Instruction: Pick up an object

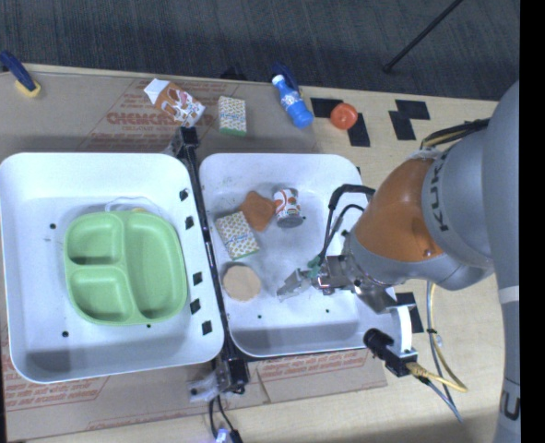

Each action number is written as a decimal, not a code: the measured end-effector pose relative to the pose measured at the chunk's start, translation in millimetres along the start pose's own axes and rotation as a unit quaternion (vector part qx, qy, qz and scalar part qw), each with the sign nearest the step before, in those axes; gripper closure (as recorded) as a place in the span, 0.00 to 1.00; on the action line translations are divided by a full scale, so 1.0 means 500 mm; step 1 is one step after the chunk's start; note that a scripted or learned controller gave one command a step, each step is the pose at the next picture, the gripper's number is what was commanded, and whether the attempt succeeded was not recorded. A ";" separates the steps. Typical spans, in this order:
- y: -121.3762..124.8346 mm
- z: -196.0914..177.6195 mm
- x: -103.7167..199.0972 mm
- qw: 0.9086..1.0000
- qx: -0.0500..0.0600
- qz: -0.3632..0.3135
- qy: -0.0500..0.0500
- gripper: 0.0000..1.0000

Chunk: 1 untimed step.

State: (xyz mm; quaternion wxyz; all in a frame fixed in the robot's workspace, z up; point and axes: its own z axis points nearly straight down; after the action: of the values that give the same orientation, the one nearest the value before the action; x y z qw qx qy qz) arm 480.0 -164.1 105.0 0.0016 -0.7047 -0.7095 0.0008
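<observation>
My arm [456, 210] leans over the right bin [346, 169], leaving bare floor along its near wall. My gripper [295, 284] hangs spread and holding nothing, just right of the round cookie [242, 282]; the small can [288, 207] lies farther back.

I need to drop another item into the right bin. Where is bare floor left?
Bare floor runs along the right bin's far wall, above the can. The left side is crowded: the packet and round disc sit there, with the end effector alongside.
</observation>
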 end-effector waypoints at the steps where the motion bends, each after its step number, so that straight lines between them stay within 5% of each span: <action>1: 0.153 0.027 0.094 1.000 0.000 -0.001 0.000 0.00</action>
State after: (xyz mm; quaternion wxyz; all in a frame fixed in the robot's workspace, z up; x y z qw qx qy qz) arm 556.3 -116.7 91.4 0.0012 -0.7039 -0.7103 0.0009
